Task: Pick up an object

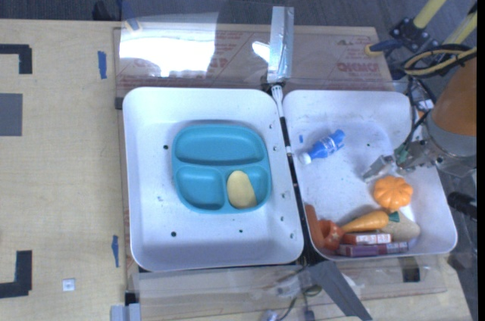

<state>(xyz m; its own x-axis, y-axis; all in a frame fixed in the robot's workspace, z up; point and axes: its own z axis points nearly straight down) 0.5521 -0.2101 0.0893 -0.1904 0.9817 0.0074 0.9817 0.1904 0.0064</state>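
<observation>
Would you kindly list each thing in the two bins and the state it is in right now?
Blue tray: upright in the left bin.
Yellow piece: resting in the tray's lower right compartment.
Small bottle: on its side, right bin.
Orange pumpkin: resting on the bin floor.
Carrot: lying flat.
Hand: above the right bin, beside the pumpkin.

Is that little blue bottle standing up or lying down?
Lying down. The bottle rests on its side on the floor of the right bin, its white cap end pointing toward the left bin.
</observation>
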